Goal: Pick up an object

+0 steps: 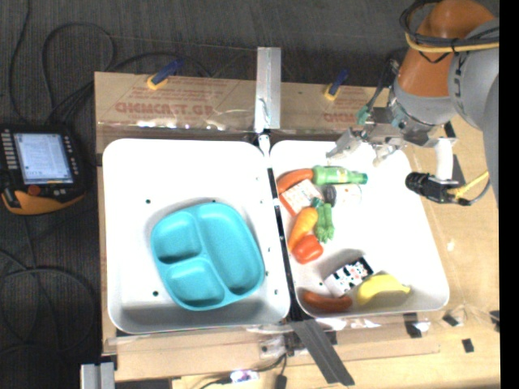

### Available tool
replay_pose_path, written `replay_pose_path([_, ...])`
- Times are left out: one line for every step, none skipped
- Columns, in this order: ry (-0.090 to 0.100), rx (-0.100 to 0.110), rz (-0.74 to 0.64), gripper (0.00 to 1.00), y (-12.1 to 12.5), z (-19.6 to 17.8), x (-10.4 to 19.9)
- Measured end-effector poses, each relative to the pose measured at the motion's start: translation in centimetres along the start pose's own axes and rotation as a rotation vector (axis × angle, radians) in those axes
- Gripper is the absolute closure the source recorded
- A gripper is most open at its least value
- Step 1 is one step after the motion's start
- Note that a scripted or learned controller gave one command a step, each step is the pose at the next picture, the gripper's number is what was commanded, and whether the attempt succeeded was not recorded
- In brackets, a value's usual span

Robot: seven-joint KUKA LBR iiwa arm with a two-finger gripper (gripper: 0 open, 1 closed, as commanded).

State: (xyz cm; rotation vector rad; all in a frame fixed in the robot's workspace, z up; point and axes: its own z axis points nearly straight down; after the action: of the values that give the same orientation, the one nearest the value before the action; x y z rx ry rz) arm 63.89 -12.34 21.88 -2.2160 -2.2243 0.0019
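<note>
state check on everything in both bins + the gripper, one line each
gripper: above the right bin's far edge, holding nothing
green bottle: lying on its side, right bin
carrot: lying flat, beside the red pepper
red pepper: resting on the bin floor
banana: lying at the near edge
sausage: lying against the near wall
blue tray: right side up in the left bin, nothing in its compartments

Left of the gripper (366, 143) lie a green bottle (339, 176) and orange carrot (304, 221); farther off, a turquoise tray (208, 254), yellow banana (381, 288) in white bins (130, 168).
</note>
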Motion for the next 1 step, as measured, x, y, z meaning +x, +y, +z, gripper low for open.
replay_pose_path([0.0, 0.0, 0.0, 0.0, 0.0, 0.0, 0.0])
